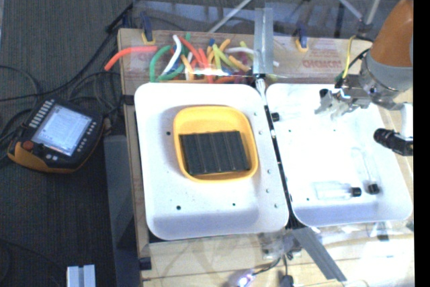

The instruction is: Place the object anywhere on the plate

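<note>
We look down on a tabletop (201,259) carrying two shallow white bins side by side. In the left bin (201,212) sits a yellow plate (180,124) with a dark ribbed insert (213,152) across its middle. In the right bin (336,158), near the front edge, lies a small clear object (332,191) with a dark end, apparently the thing to be moved; a second small dark piece (373,189) rests just beside it to the right.

The arm (393,44), grey with an orange band, reaches in from the right, and its pincer (341,101) hangs over the far part of the right bin, well apart from the clear object and from the plate. Its fingertips are small and pale against the white bin, so we cannot tell how far they stand apart, and we see nothing between them.

We judge the task to be at its opening step: the object is not yet picked up and the plate carries no load. The next move calls for bringing the pincer toward the near edge of the right bin, lining it up across the slim object, then carrying it left over the divide to the plate.

A tangle of coloured tubes (195,57) lies beyond the bins, and a handheld control pad (57,134) rests on the floor at left.
</note>
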Available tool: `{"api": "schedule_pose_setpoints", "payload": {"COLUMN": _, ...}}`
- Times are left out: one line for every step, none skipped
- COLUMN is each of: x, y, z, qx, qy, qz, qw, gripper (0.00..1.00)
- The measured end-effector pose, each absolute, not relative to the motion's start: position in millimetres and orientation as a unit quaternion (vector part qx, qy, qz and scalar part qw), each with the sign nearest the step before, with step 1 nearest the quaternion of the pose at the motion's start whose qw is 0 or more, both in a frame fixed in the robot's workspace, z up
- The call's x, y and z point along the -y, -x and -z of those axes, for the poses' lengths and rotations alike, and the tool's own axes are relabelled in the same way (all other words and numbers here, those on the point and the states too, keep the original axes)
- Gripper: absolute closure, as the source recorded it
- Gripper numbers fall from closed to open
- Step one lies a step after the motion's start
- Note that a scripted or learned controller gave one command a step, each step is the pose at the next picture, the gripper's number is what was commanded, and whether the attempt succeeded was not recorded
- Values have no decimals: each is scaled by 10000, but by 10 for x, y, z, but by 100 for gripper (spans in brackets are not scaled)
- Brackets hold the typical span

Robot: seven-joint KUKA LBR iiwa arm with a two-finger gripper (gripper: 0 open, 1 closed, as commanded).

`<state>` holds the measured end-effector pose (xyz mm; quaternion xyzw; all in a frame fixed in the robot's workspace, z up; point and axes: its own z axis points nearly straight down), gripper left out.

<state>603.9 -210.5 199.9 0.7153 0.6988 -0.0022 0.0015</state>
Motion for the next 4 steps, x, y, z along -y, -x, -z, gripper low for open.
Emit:
{"api": "schedule_pose_setpoints", "payload": {"x": 1352, "y": -5452, "z": -1837, "qx": -7093, "qy": -7049, "qz": 3, "qw": -11, "gripper": 100}}
{"api": "schedule_pose_setpoints", "payload": {"x": 856, "y": -5009, "z": -1962, "qx": -7322, "qy": -6811, "qz": 5, "qw": -13, "gripper": 100}}
{"api": "schedule_pose_setpoints", "payload": {"x": 480, "y": -5419, "z": -1831, "qx": -7803, "qy": -6254, "qz": 4, "qw": -2, "gripper": 100}}
{"api": "schedule_pose_setpoints", "payload": {"x": 477, "y": -5419, "z": -1831, "qx": -7805, "qy": -6252, "qz": 0, "qw": -5, "gripper": 0}}
